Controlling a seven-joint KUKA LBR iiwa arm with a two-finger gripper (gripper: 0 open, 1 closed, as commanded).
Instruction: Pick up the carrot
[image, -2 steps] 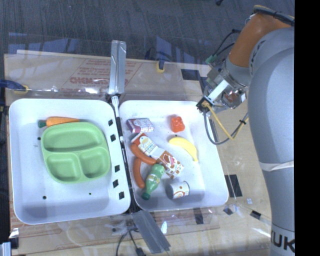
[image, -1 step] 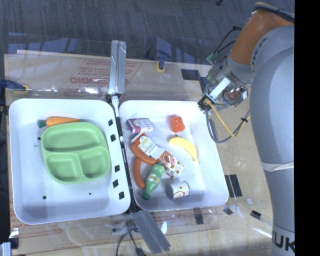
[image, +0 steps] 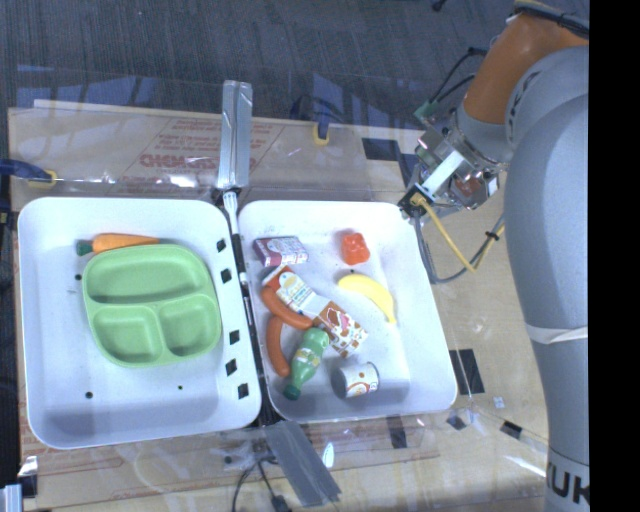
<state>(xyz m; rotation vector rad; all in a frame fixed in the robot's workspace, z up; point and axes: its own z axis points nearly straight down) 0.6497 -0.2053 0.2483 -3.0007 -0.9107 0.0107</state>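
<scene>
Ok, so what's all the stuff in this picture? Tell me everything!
bins: 2, white, left bin and right bin side by side
carrot: 1, orange with a green end, left bin, at the plate's far edge
plate: 1, green, three sections, left bin
small box: 1, purplish, right bin, far left
red fruit or vegetable: 1, red, right bin, far side
banana: 1, yellow, right bin, right side
sausages: 2, orange-red, right bin, left side
packet: 1, white and brown, right bin, middle
bottle: 1, green, right bin, near side
can: 1, pale, right bin, near side
arm: 1, grey with an orange band, right
end effector: 1, past the right bin's far right corner
</scene>
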